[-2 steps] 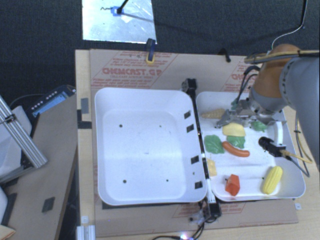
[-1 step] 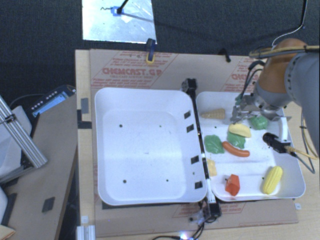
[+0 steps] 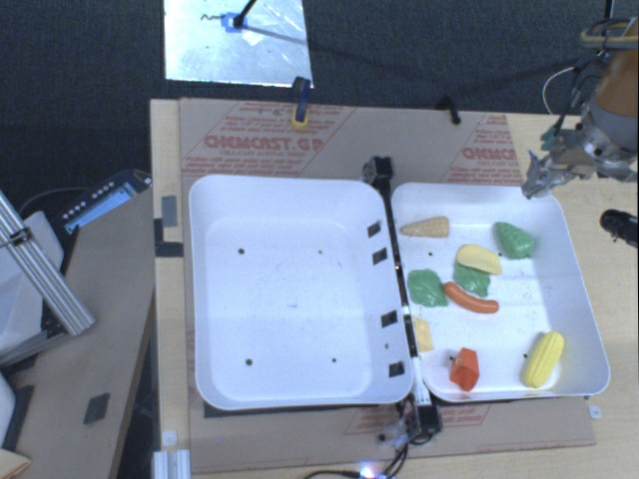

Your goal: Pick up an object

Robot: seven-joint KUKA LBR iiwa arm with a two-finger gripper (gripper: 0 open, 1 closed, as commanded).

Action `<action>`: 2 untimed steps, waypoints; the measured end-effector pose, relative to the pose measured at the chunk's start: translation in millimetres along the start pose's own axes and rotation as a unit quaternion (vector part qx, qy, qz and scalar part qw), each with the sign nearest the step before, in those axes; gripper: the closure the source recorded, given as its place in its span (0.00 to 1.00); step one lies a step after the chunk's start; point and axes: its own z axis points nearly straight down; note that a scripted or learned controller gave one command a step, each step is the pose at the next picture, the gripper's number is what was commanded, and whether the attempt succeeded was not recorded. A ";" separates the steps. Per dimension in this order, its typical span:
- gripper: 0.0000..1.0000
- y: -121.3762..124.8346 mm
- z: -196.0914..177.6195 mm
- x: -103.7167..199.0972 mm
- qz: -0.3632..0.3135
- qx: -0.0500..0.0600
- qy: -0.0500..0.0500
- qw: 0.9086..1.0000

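Toys lie scattered in the right bin [image 3: 584, 297], none yet lifted. The gripper [image 3: 539, 183] hangs at that bin's far right corner, over the rim, and nothing shows between its fingers; whether they are apart or together I cannot tell. Nearest to it is the green leaf [image 3: 515, 239], just inside the corner, down and slightly left of the gripper. The corn [image 3: 543, 358] lies well apart, near the front edge, its long axis running roughly front to back.

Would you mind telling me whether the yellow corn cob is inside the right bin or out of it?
Inside: the corn cob lies flat near the right bin's front corner.
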 end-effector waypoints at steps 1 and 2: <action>1.00 -32.9 143.5 6.9 -0.001 0.012 0.005 1.000; 1.00 -122.5 127.6 14.3 0.000 0.012 0.005 1.000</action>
